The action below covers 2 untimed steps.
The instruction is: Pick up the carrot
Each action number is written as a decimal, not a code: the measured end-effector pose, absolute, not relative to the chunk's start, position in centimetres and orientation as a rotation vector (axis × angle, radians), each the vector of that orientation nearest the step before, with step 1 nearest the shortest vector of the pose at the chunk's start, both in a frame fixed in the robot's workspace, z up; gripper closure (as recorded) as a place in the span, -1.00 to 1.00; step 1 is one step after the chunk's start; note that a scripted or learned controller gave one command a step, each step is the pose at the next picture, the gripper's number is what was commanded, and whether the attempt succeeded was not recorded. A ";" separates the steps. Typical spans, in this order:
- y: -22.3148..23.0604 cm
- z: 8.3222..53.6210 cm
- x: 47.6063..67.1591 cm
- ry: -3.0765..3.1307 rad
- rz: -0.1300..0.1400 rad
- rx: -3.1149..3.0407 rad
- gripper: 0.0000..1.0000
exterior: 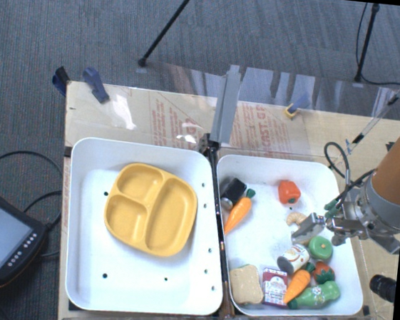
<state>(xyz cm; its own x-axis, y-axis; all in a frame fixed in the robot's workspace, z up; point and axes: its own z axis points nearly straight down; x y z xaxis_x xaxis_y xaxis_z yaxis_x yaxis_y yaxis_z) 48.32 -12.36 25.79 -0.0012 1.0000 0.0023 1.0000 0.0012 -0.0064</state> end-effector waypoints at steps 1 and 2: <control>-14.3 18.6 47.5 -2.641 0.002 -1.686 -1.00; -12.5 21.5 47.7 -2.995 -0.002 -0.945 -1.00</control>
<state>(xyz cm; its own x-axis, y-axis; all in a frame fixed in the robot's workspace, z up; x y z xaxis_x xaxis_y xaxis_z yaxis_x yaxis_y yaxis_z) 47.70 -12.54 21.46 -0.8191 0.5736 0.0014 0.5736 0.8191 0.0012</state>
